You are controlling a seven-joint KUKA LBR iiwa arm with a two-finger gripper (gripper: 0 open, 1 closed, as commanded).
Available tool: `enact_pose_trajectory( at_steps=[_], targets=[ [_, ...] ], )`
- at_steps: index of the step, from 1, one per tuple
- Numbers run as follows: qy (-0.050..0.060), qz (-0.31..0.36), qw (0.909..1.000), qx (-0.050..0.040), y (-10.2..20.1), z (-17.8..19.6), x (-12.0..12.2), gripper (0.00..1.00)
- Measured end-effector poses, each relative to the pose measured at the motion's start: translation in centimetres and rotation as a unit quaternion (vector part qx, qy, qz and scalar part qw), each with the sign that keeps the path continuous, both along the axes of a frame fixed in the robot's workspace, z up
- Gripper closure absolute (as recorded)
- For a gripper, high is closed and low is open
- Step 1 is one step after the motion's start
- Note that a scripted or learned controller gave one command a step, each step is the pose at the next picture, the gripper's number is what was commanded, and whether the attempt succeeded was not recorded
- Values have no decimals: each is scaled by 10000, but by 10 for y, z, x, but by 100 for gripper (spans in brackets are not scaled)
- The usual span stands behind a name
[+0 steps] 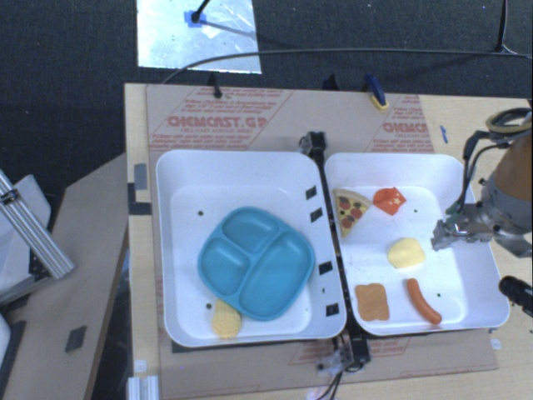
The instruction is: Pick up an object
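End effector (441, 237), grip state indiscernible, above the right white bin's (479, 311) right side, near the pale yellow rounded toy food (406, 252); orange-red sausage (423, 301) below.

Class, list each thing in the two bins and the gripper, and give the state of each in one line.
Blue plate: flat in left bin, nothing on it.
Yellow corn: left bin, by the plate's near edge.
Pizza slice: flat, right bin.
Red piece: right bin, beside pizza.
Yellow lump: right bin, middle.
Toast: flat, right bin.
Sausage: lying, right bin.
Gripper: over right bin, holding nothing visible.
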State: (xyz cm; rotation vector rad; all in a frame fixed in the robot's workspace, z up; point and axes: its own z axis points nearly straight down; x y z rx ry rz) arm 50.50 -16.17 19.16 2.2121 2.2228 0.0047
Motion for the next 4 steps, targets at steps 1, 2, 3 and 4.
enact_pose_trajectory(
  at_steps=[1, 2, 3, 4],
  targets=[
    [-6, 3, 10000, -2, 0, 52, 2, 100],
    [21, 25, 10000, 16, 51, 39, 8, 100],
    [18, 28, 10000, 16, 101, 48, 17, 100],
    [16, 32, 10000, 18, 158, 50, 31, 100]
  ],
)
